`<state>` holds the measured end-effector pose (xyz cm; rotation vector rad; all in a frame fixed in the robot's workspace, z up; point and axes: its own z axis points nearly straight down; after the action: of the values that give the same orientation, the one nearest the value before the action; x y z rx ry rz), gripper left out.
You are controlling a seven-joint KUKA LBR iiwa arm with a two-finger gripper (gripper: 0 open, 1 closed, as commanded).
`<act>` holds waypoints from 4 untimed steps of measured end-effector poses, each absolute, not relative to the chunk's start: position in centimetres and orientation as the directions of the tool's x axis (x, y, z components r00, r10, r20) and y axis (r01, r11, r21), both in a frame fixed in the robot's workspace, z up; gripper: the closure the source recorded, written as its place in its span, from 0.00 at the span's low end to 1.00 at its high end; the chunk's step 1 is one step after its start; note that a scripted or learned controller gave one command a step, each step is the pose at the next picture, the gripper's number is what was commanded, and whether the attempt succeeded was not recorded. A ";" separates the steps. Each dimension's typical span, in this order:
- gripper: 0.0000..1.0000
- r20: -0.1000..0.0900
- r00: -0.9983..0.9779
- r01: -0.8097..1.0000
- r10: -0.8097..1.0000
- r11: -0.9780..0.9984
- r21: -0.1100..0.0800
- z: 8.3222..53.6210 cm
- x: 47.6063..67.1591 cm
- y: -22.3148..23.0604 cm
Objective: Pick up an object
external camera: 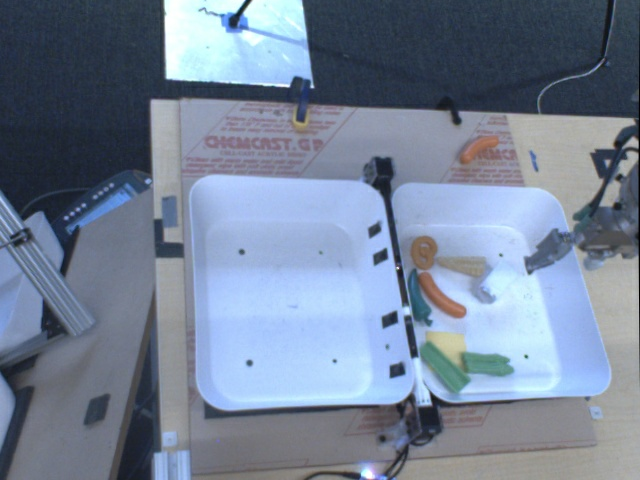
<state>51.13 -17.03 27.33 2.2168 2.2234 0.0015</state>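
White-bin toys are crowding together: orange sausage (442, 295) lying beside the green pepper (417, 298). Gripper (545, 251) is hovering right of them, its state unclear; crowding is risking a slip.

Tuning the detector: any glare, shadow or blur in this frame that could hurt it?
Camera view: the shiny sheet at the top glares near-white; both white bins are bright with only soft shadows, so their walls blend into the floors; the end effector at the right bin's edge looks soft and smeared; the orange sausage and other toys stay sharp enough to separate.
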 end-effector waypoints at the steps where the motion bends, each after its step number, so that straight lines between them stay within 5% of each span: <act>1: 0.00 0.007 -0.003 1.000 1.000 0.003 0.004 8.4 52.9 -13.7; 2: 0.00 -0.001 0.002 1.000 1.000 -0.002 -0.001 8.4 48.5 -16.9; 3: 0.00 -0.002 -0.010 1.000 1.000 0.010 0.011 8.6 58.3 -15.0; 4: 1.00 -0.001 -0.005 1.000 1.000 0.005 0.005 9.6 57.9 -15.2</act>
<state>57.91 -15.24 9.61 2.2130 2.2243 0.0046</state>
